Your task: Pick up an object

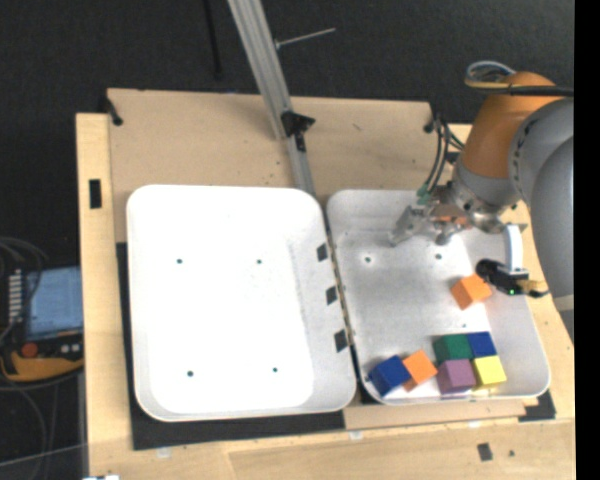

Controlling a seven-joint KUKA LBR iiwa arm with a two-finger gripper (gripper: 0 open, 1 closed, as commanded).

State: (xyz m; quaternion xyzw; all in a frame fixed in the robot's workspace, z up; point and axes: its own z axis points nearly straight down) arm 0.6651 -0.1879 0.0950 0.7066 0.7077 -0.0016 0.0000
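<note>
The gripper [427, 226] hangs over the far part of the right bin [380, 288], with its fingers spread apart and released; nothing sits between them. The arm [500, 138] enters from the right, its orange band visible above the wrist, and the wrist is tilted so that the fingers point down and to the left toward the bin floor. The candidate objects all lie in this same bin. A lone orange block [470, 291] rests on the floor to the right of centre, near the gripper but apart from it, with free space on every side. The others are clustered along the near wall: a blue block [389, 374], a second orange block [419, 367], a dark green block [452, 348], a blue cube [480, 344], a purple block [457, 375] and a yellow block [490, 370], several of them touching. This packing probably leaves little room for the fingers to slide down beside any one block, so the isolated orange block appears the easier target. The left bin [230, 298] sits beside the right one on the worktop [210, 138]. No pick is made yet; judged from the present pose, the gripper must move right and nearer, then descend.
</note>
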